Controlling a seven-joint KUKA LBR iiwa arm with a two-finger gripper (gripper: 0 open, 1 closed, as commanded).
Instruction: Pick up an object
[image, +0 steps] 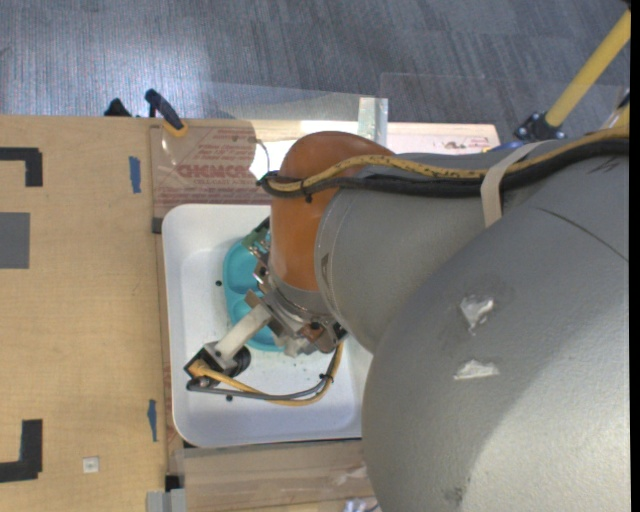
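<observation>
A robotics laboratory or test cell was indicated. A large grey industrial arm (480, 330), with cabling (420, 172) strapped along it, was set over a white bin (190, 260), within which the gripper (300, 335) was seen. On the view's left of the gripper, a brown board (80, 300) was marked with black tape (22, 167) and blue tape (134, 173). Beyond the gripper, grey floor (250, 50) was seen, with a yellow pole (590, 70) far to the upper right.
</observation>
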